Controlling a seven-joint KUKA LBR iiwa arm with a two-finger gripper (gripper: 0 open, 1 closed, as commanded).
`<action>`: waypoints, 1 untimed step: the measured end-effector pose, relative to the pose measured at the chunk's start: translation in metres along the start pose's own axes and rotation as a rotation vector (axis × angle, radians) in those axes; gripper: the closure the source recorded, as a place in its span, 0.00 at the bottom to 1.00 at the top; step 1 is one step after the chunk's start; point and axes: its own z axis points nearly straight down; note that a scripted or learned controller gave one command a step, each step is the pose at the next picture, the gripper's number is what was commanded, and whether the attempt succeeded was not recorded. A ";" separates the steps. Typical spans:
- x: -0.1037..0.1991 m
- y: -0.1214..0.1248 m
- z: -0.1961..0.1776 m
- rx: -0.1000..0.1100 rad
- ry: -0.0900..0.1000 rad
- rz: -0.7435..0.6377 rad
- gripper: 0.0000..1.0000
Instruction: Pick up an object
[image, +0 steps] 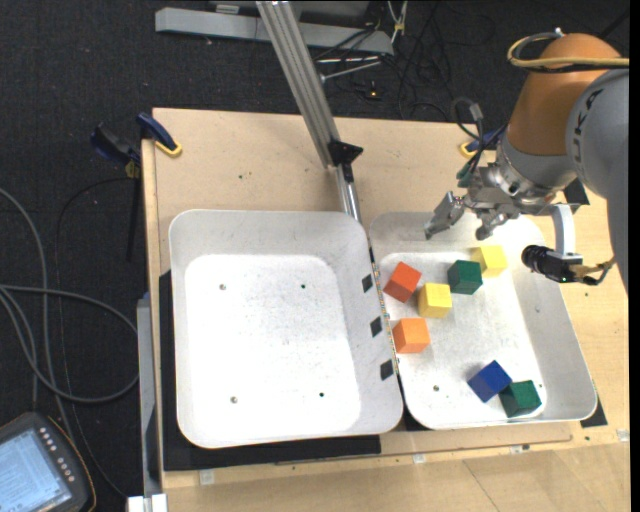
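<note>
Camera view: gripper (462, 222) hovering over the right bin's (560, 330) far edge, fingers spread apart, gripping nothing. Blocks are lying loose in that bin: orange block (402, 281), yellow block (435, 299), green block (465, 276), blue block (489, 381). Nothing is picked up yet. The arm is partly cut off at right.

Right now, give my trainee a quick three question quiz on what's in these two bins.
1. True or false: every block lies in the right bin.
2. Which block lies nearest the hand? A) yellow block B) blue block C) lower orange block
3. How many green blocks are there?

Key: 1 true. 2 A. 3 two: one by the yellow block, one by the blue block.
</note>
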 end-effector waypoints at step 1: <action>-0.004 0.002 0.063 0.002 0.001 0.000 0.00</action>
